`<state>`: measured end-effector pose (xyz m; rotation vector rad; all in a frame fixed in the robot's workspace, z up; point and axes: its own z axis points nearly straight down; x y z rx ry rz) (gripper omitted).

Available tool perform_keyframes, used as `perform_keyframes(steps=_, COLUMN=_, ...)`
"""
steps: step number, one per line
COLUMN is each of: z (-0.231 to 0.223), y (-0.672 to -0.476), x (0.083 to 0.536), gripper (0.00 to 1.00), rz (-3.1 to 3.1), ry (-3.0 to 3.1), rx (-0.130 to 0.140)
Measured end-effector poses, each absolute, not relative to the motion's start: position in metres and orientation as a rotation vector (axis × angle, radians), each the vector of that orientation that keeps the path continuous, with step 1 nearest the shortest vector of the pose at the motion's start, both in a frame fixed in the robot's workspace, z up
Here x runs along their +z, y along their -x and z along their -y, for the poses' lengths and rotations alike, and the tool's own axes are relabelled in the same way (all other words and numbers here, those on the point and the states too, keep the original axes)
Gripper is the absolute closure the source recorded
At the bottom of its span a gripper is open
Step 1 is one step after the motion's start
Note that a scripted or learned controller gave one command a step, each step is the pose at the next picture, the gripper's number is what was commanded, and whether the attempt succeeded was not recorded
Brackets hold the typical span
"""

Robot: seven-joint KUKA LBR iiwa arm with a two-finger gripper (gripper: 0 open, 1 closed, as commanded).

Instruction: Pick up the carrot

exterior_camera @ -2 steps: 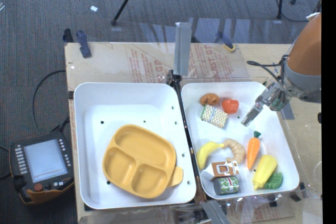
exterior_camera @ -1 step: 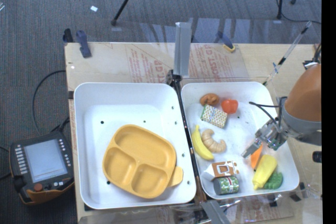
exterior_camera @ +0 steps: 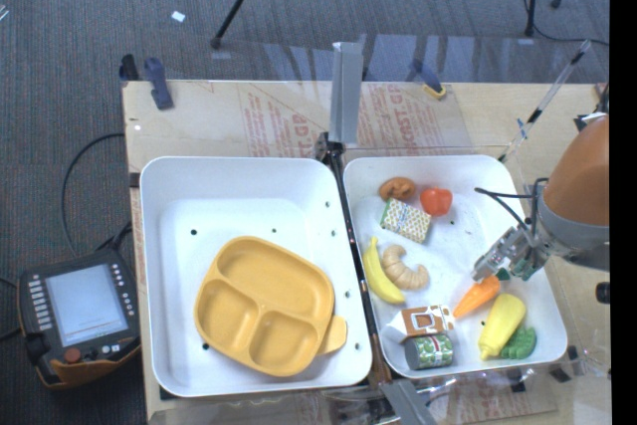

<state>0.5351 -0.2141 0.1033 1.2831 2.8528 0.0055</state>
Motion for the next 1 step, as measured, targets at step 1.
perform_keyframes(steps=1, z=0.1516, y=-0.4926, x=0.0865, gripper=1.00, rz=-2.954, ry=-1.072, rx=0.000)
